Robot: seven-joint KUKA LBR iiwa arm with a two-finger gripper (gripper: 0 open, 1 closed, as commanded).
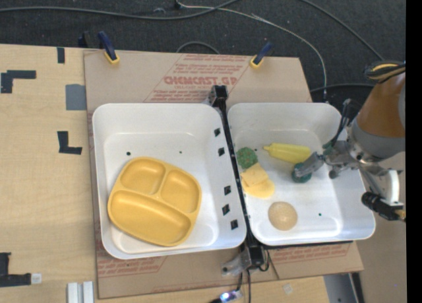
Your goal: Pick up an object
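Observation:
The right bin point(283, 122) holds several small objects. A yellow banana-like piece point(285, 152) lies near the middle, with a green broccoli-like piece point(247, 157) to its left. A pale yellow lump point(257, 183) sits just below the green one, and a round beige object point(283, 216) rests near the front wall. My gripper point(303, 172) reaches in from the right and hangs low over the bin floor, just below the right end of the yellow piece. I see nothing held in it.
The left bin point(105, 120) carries a yellow divided plate point(155, 199). A black divider point(227, 163) runs between the bins. Two blue-and-yellow clamps point(107, 49) point(262, 53) pin the cardboard at the back. Cables cross the dark floor behind.

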